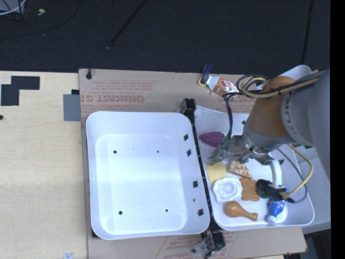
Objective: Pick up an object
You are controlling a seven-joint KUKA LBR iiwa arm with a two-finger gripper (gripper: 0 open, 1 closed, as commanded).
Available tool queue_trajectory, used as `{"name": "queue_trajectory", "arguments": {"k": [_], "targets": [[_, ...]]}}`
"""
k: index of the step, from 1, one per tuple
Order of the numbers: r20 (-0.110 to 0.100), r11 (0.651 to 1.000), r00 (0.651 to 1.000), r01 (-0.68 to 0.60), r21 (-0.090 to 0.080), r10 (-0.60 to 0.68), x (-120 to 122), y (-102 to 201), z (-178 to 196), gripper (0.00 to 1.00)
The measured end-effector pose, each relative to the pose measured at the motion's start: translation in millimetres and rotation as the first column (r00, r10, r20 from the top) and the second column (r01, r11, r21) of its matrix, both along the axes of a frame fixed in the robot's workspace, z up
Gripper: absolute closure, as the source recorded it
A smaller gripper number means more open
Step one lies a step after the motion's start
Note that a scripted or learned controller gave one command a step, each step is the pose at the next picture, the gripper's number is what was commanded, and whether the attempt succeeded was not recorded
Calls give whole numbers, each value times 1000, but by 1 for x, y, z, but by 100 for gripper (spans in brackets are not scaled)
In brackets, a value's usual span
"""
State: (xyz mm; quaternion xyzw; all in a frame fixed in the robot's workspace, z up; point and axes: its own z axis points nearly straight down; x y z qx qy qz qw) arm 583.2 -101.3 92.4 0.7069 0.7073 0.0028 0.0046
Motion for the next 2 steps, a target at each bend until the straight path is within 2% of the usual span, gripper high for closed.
{"name": "queue_trajectory", "arguments": {"k": [1, 2], "targets": [[5, 1000, 1000, 1, -3, -1, -59, 14, 1, 0], [-7, 1000, 1000, -1, 4, 1, -48, -6, -2, 0]]}}
